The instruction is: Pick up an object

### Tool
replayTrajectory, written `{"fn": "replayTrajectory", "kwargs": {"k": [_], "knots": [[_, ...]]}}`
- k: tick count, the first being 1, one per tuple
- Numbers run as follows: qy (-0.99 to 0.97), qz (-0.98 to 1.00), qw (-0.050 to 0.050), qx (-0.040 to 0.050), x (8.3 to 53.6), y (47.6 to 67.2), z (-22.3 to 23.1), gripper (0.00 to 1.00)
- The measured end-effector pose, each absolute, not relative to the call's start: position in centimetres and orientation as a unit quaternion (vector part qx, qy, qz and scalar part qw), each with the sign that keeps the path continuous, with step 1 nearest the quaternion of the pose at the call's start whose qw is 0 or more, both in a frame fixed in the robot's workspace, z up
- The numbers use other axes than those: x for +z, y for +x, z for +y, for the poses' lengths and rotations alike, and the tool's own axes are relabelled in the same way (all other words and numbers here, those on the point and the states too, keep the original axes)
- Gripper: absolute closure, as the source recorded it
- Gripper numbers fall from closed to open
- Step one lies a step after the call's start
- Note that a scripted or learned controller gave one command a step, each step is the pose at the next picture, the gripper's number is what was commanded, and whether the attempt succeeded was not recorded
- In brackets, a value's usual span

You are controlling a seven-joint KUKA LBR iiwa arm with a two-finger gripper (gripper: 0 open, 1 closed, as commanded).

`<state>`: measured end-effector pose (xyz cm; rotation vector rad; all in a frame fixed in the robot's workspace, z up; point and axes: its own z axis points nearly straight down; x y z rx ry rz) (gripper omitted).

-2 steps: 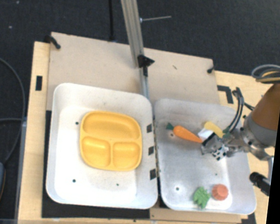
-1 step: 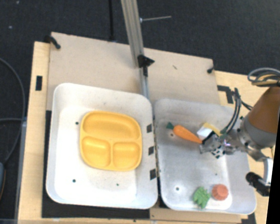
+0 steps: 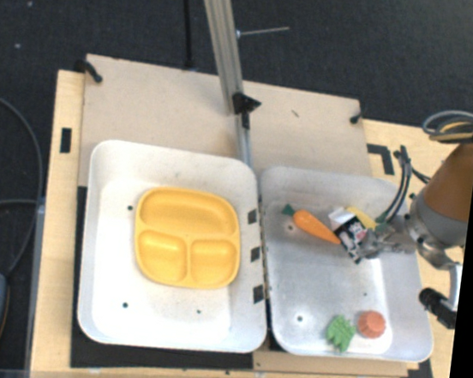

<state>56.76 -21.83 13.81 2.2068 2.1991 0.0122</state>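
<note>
Right-hand shallow white bin (image 3: 328,282) -- an orange toy carrot with a green leafy end (image 3: 316,227) is lying in the far half, nearer the bin's left wall, green end pointing to the far-left corner. The two-finger gripper (image 3: 357,245) is hanging just beside the carrot's right tip; whether it is touching the tip, I cannot tell. Open or closed -- cannot tell from this slant, and nothing is visibly held. The grey arm with its orange band (image 3: 448,190) is reaching in over the bin's right edge.

Near the same bin's front edge, toward the right corner, a small green leafy toy piece (image 3: 340,331) and a round orange-red toy (image 3: 372,324) are sitting just beside each other, well apart from the carrot.

Left-hand shallow white bin (image 3: 101,296) is carrying a yellow plastic plate with three compartments (image 3: 187,236), lying flat around the middle. Both bins are resting side by side on the pale wooden bench (image 3: 170,106), walls nearly touching.
</note>
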Motion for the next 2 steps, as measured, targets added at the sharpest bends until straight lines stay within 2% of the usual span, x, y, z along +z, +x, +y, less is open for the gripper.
{"fn": "replayTrajectory", "kwargs": {"k": [1,2], "knots": [[0.706,0.708,0.004,0.0014,19.2,57.8,-22.6,1.00],[0.706,0.708,0.004,0.0014,24.5,57.9,-22.8,1.00]]}}
